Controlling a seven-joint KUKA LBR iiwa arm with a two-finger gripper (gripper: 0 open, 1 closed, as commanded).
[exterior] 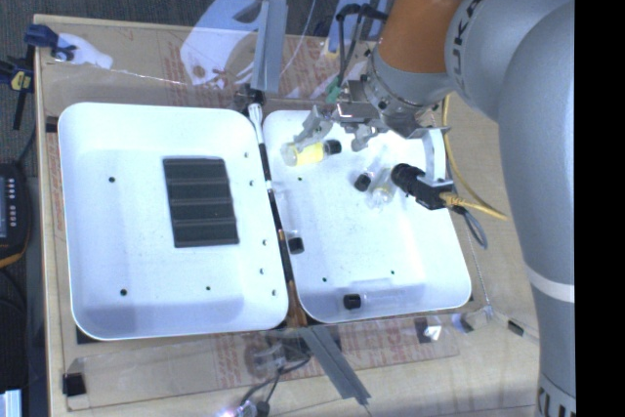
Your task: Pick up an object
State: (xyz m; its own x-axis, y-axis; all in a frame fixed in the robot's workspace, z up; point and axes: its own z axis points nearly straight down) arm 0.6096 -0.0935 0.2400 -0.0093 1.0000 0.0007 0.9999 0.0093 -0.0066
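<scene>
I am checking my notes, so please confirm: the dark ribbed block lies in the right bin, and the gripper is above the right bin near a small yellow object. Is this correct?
Not quite. The camera view shows the dark ribbed block lying in the left bin, not the right one. The rest stands: the gripper is above the right bin, near the small yellow object.

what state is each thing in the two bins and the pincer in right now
left bin: holds one dark ribbed block, lying flat
right bin: holds several small items
yellow piece: lying at the bin's far left, beside a pincer finger
small dark pieces: loose on the bin floor
pincer: low over the right bin, grip unclear
</scene>
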